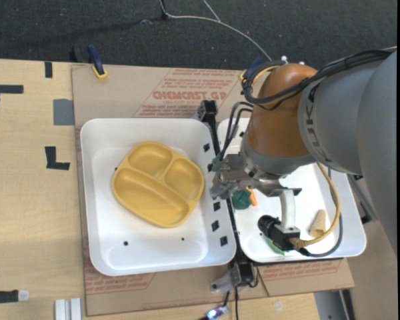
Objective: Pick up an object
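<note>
The hand (235, 193) hung low over the right bin (350, 245) beside a teal-and-orange object (243, 199), its grip state impossible to tell, while a yellow divided plate (159, 183) lay in the left bin (93, 179).

Two shallow white bins are seated side by side on a cardboard sheet (187, 92) bearing red print. The left bin (93, 179) and right bin (347, 245) are separated by a black divider (220, 199). A blue-and-yellow clamp (97, 62) is fixed at the sheet's upper left corner. Dark carpet (67, 12) is seen beyond the wooden bench (27, 232).
</note>
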Controlling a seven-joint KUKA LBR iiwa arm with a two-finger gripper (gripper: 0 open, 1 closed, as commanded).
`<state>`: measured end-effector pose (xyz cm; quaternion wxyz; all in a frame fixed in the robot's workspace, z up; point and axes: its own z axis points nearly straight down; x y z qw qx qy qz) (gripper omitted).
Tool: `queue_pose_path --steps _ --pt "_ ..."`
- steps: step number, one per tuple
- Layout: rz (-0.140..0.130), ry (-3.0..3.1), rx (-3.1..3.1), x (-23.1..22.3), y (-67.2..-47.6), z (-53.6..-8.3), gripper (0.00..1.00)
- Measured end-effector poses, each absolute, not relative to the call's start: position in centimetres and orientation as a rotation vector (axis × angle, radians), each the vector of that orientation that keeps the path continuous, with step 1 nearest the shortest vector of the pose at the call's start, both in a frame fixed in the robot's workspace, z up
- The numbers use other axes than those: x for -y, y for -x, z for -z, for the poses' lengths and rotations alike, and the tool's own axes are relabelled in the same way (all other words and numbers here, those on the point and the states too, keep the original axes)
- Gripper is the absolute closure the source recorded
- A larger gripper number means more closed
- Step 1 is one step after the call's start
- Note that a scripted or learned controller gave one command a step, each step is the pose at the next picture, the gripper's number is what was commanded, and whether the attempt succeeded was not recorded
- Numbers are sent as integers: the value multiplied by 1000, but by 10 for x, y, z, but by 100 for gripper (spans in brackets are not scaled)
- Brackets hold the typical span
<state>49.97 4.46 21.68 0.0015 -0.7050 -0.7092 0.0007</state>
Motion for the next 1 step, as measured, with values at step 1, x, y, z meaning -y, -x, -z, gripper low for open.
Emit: queue_pose_path --steps 1 --pt "-4 2212 2226 -93 -492 -210 100"
